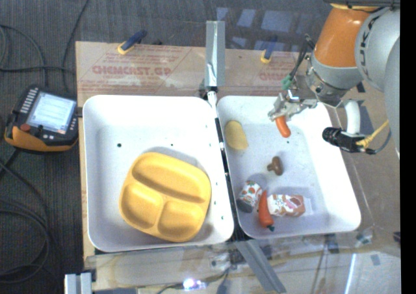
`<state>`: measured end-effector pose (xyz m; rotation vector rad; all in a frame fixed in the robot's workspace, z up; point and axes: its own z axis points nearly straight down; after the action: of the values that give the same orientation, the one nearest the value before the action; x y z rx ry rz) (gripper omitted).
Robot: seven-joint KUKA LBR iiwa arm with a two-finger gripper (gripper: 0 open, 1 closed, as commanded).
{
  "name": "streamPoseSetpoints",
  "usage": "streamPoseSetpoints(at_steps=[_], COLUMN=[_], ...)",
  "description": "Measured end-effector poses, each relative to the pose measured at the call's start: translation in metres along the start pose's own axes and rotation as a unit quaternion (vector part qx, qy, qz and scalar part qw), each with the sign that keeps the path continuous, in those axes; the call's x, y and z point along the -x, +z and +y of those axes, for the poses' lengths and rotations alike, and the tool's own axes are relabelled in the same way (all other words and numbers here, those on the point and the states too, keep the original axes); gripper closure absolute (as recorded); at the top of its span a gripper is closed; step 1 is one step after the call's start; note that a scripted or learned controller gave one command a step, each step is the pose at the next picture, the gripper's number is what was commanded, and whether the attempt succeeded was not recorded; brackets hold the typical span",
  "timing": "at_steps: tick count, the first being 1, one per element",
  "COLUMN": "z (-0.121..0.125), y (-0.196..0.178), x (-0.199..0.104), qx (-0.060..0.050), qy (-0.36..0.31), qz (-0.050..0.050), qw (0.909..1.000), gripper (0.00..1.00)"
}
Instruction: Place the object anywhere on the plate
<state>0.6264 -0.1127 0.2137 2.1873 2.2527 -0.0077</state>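
A yellow three-compartment plate [166,195] lies in the left bin. In the right bin's far part, my gripper [282,117] hangs with a small orange carrot-like piece [283,127] between its fingertips, lifted a little over the bin floor. The gripper is shut on that piece. It is well to the right of the plate, across the divider between the bins.
The right bin [338,208] holds a pale yellow potato-like item [236,135], a small brown piece [275,166], a round printed can [249,196], a red-white packet [286,205] and an orange-red carrot [264,213]. A teach pendant [42,119] lies left of the left bin [104,156].
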Motion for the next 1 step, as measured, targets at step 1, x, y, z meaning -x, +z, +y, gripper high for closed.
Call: streamPoseSetpoints(at_steps=[1], z=[-0.0718], y=[0.0314], x=[-0.066], qx=[-0.001], qy=[0.093], qz=[0.003], qw=[0.9956], gripper=[1.0])
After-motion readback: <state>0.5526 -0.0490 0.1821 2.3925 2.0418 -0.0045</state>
